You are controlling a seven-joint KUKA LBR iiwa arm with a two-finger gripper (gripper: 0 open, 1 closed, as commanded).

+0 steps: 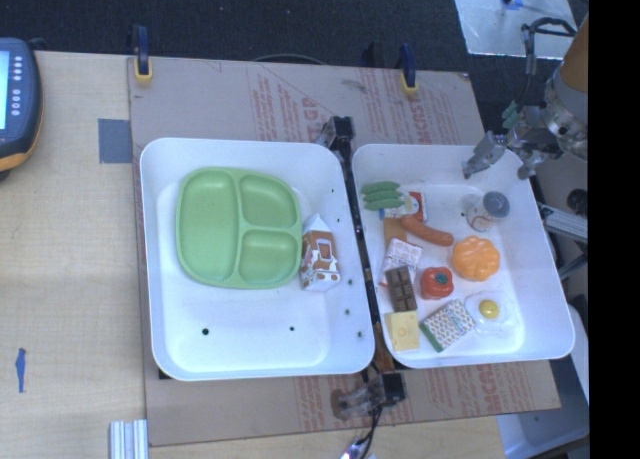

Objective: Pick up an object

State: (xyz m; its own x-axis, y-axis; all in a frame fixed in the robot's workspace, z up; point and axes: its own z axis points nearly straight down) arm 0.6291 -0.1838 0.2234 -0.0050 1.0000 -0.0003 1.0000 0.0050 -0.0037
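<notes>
Two shallow white bins sit side by side on the surface. The left bin (170, 347) holds a green divided plate (238, 227) and, touching its right side, a small carton with brown print (320, 259). The right bin (545, 277) holds many small objects: green pea pods (381, 194) near its far left corner, a sausage (425, 231), an orange pumpkin (475, 258), a red tomato (436, 281), a chocolate bar (401, 289), a yellow cheese block (403, 330), a checked packet (447, 324) and a yellow lemon (488, 309) near the front edge. The gripper (500, 154) hangs over the far right corner of this bin. Its fingers look apart, with nothing between them.
</notes>
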